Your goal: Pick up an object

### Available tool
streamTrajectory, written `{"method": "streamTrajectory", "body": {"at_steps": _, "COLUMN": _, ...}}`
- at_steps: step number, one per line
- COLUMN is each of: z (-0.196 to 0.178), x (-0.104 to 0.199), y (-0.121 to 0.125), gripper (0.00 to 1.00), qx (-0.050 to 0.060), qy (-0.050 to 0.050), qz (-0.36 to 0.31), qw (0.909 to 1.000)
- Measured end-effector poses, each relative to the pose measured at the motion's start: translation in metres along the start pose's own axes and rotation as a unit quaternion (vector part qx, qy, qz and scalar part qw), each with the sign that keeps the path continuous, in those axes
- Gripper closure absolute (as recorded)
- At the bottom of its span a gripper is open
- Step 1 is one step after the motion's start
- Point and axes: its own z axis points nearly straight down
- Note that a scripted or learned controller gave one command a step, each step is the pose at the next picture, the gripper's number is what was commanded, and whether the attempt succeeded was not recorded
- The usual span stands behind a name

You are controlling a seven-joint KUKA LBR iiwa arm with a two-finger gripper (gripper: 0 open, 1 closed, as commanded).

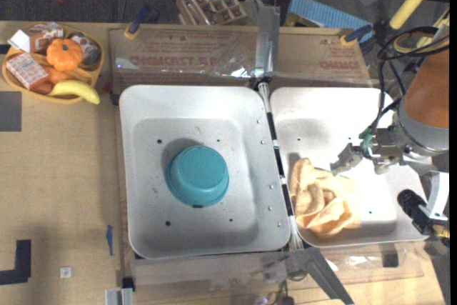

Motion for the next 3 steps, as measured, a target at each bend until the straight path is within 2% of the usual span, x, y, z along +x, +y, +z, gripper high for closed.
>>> {"method": "streamTrajectory", "body": {"at_steps": 1, "z": 0.109, "x": -0.022, "y": -0.006, "gripper": 0.0, "qx": -0.001, "qy": 0.0, "qz": -0.037, "qw": 0.9993}}
{"method": "streamTrajectory", "body": {"at_steps": 2, "z": 0.14, "x": -0.004, "y": 0.032, "gripper": 0.0, "qx": -0.009, "qy": -0.002, "qz": -0.064, "qw": 0.9979}}
{"method": "streamTrajectory", "body": {"at_steps": 3, "z": 0.129, "x": -0.004, "y": 0.034, "gripper": 1.0, "qx": -0.013, "qy": -0.002, "qz": -0.062, "qw": 0.998}}
